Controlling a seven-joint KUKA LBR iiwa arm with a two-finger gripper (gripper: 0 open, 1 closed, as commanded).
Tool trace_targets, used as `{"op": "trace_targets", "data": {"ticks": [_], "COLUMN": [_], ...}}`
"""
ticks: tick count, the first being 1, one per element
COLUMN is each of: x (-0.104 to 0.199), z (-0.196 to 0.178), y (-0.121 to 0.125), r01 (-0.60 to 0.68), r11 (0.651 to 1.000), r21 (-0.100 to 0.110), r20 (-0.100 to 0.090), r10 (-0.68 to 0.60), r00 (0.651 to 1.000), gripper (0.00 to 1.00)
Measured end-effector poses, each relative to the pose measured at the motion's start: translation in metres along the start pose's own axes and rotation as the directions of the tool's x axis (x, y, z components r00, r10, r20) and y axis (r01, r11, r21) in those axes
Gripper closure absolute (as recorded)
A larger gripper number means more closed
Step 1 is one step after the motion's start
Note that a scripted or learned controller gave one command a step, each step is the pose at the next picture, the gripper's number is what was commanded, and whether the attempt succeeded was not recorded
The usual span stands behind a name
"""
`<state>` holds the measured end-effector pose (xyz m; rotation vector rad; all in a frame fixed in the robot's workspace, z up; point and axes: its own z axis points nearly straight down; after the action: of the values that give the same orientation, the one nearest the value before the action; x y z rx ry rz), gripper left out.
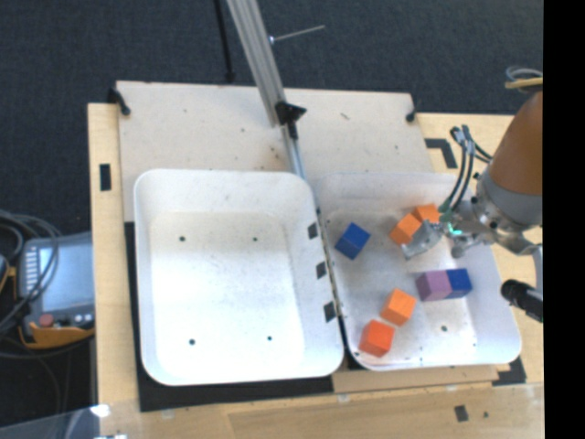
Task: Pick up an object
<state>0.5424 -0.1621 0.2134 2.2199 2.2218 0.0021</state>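
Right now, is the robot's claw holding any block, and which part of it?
I cannot tell. The gripper is right beside the orange block in the right bin, but no block shows between its fingers.

No text, label, brand, number or sign can be read anywhere.

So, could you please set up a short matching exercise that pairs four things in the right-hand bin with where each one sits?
Things:
1. blue cube
2. purple block
3. gripper
4. lowest orange cube

Places:
A. at the bin's near edge
B. touching a blue block, right of centre
C. nearest the left bin's wall
D. beside the upper orange cubes

Pairs: 1-C, 2-B, 3-D, 4-A
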Motion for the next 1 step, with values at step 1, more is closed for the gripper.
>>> {"op": "trace_targets", "data": {"ticks": [1], "x": [-0.0022], "z": [0.0479], "y": [-0.0098], "r01": [-0.002], "r11": [1.000], "r21": [0.006], "r20": [0.001], "r10": [0.002], "r00": [1.000], "gripper": [0.00]}}
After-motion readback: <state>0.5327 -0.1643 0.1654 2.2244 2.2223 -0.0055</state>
